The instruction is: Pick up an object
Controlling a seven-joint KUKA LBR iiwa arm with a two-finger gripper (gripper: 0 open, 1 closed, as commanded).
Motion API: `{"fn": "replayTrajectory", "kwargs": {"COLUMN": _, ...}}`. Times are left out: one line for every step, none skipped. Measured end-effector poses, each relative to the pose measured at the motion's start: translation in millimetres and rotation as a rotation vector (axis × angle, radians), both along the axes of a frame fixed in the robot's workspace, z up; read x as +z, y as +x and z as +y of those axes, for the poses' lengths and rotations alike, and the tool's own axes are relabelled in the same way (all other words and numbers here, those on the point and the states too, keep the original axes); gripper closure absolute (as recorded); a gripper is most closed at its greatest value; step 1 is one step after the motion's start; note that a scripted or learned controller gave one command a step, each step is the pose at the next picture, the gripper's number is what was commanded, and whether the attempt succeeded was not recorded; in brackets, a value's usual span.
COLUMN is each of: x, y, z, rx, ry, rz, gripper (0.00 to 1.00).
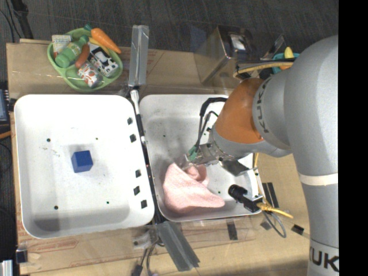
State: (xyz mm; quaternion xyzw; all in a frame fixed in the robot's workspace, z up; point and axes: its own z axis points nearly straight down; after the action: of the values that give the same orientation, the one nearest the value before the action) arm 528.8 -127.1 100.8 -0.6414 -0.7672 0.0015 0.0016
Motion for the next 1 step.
{"fn": "replayTrajectory", "kwargs": {"x": 0.1, "y": 0.0, "z": 0.0, "rx": 0.000, "ry": 0.000, "rz": 0.000, "gripper": 0.00}}
